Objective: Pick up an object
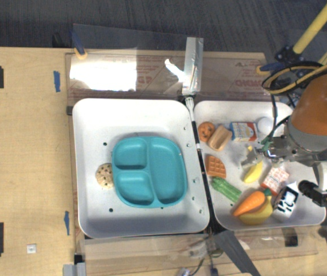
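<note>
The right bin [308, 214] holds several toy foods: an orange cookie [206, 131], a bread piece [220, 137], a small carton [243, 131], a white ball [264, 123], a waffle [215, 167], a green vegetable [225, 188], a yellow piece [253, 172], a carrot [249, 203] lying on a yellow fruit [259, 215], a pink packet [274, 178] and a black-and-white item [287, 200]. My gripper [259, 152] is low in this bin, just above the yellow piece and below the carton. The wrist hides how it stands.
The left bin [94, 125] carries a teal divided plate [178, 154] and a speckled cookie [104, 175] at the plate's left edge. A ridge between the bins runs down the middle. Cables and a yellow pole lie behind the arm [318, 114] at the upper right.
</note>
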Action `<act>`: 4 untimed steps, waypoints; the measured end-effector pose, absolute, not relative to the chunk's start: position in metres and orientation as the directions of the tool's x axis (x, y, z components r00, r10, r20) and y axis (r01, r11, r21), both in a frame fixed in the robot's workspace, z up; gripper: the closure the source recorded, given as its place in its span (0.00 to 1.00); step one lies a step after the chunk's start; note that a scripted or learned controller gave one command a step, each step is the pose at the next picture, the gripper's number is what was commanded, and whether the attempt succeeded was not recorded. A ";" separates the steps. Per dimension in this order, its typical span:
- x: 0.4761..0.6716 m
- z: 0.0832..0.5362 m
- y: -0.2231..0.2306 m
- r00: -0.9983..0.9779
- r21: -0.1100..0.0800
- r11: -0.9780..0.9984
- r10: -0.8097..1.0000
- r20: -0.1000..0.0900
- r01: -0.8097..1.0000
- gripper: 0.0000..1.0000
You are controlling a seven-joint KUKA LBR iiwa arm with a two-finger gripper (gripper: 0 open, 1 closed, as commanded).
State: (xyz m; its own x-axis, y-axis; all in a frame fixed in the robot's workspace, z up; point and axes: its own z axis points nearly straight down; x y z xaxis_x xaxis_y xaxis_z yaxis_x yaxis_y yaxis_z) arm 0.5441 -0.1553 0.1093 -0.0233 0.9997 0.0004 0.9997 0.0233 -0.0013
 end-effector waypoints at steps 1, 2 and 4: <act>0.539 0.087 -0.151 -0.054 0.006 0.054 0.999 -0.001 0.999 0.00; 0.527 0.087 -0.153 -0.186 0.006 0.186 0.982 -0.001 0.982 0.00; 0.556 0.087 -0.130 -0.052 0.007 0.052 0.999 -0.001 0.999 0.00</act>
State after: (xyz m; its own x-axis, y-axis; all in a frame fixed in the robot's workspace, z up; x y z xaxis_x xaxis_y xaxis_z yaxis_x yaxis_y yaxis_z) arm 0.5557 -0.1299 0.0872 -0.0523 0.9986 -0.0009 0.9986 0.0523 0.0068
